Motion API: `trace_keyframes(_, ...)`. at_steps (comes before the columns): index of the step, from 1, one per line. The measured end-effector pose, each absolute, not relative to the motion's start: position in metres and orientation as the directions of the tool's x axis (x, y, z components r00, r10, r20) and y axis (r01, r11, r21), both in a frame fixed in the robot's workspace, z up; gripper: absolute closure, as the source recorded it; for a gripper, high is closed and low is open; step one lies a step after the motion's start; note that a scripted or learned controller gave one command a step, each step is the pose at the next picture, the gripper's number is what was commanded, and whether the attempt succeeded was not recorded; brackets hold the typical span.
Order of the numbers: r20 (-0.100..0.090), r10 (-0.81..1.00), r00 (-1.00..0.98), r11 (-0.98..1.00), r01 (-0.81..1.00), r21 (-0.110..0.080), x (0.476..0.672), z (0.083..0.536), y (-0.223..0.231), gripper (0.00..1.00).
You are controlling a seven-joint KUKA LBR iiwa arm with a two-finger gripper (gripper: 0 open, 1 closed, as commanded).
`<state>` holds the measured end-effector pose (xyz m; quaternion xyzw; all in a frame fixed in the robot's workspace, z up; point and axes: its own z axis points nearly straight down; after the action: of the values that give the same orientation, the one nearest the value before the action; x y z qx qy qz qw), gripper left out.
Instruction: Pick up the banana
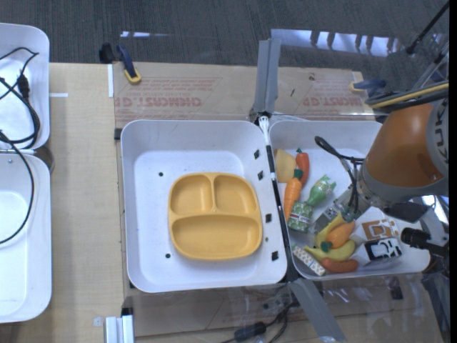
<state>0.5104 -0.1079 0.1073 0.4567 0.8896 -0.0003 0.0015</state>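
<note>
Pincer (343, 211) just above banana (333, 250)

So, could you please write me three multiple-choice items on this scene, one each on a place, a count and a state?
1. Where does the banana lie?
A. On the yellow plate
B. In the right bin, near its front edge
C. On the bench outside the bins

2. How many compartments does the yellow plate have?
A. Two
B. Three
C. Five

3. How does the plate sit?
A. Flat in the left bin
B. Leaning on a bin wall
C. Upside down

Answers: 1 B, it lies among the toy foods in the right bin. 2 B, two small above one long. 3 A, compartments facing up in the left bin.
</note>
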Motion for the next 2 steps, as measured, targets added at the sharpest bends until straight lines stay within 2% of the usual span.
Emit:
trace_keyframes(1,-0.001,0.902,-0.432,0.432,0.902,-0.001,0.535,0.191,-0.047,0.00)
trace_keyframes(2,-0.002,0.989,-0.145,0.145,0.989,0.001,0.478,0.126,-0.129,0.00)
